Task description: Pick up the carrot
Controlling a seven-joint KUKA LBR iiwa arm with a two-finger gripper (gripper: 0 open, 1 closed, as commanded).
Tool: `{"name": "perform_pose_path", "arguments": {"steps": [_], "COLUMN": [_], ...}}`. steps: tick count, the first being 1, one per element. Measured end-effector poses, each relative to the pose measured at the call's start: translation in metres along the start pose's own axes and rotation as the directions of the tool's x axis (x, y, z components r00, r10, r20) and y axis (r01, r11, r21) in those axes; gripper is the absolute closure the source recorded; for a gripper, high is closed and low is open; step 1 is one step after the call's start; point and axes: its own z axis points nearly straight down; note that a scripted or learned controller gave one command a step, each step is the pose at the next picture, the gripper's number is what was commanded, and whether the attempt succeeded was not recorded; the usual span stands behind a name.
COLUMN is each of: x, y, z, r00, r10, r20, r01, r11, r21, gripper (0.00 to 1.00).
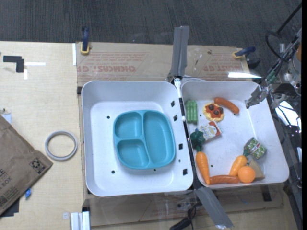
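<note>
My end effector (254, 99): it hangs over the right rim of the right bin, near that bin's far corner; I cannot tell from this view how it is set, and nothing shows in it.
My arm: it comes in from the right edge of the view, with cables draped around it.
Carrot (202, 166): it lies in the right bin (230, 87), along the left wall toward the near corner, orange, its thick end pointing to the far side, well apart from my end effector.
Second orange piece (237, 166): a shorter carrot-like piece lies tilted near the bin's near wall, just beside an orange ball (246, 174).
Red sausage (223, 179): it lies along the near wall, between the carrot's tip and the orange ball.
Far side of the right bin: a green corn-like cob (192, 111) by the left wall, a small pizza (214, 112) beside it, and a brown sausage (227, 105) just past the pizza.
Middle of the right bin: a small carton (210, 130) touching a dark green leafy piece (196, 139), which sits just above the carrot.
Right side of the right bin: a green packet (254, 148).
Left bin (96, 143): it holds a teal divided plate (144, 139) with three compartments.
Counter (38, 104): a tape ring (61, 144) lies left of the left bin, with a brown cardboard box (14, 166) at the left edge.
</note>
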Motion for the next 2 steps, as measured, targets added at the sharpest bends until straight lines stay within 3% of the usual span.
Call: {"name": "perform_pose_path", "arguments": {"steps": [1,2], "x": [0.035,0.013], "y": [-0.052,-0.093], "z": [0.116,0.160], "r00": [0.997,0.978], "r10": [-0.075,-0.210], "r20": [-0.001,-0.010], "r01": [0.075,0.210], "r11": [0.997,0.978], "r21": [0.000,-0.001], "gripper": [0.00,0.00]}}
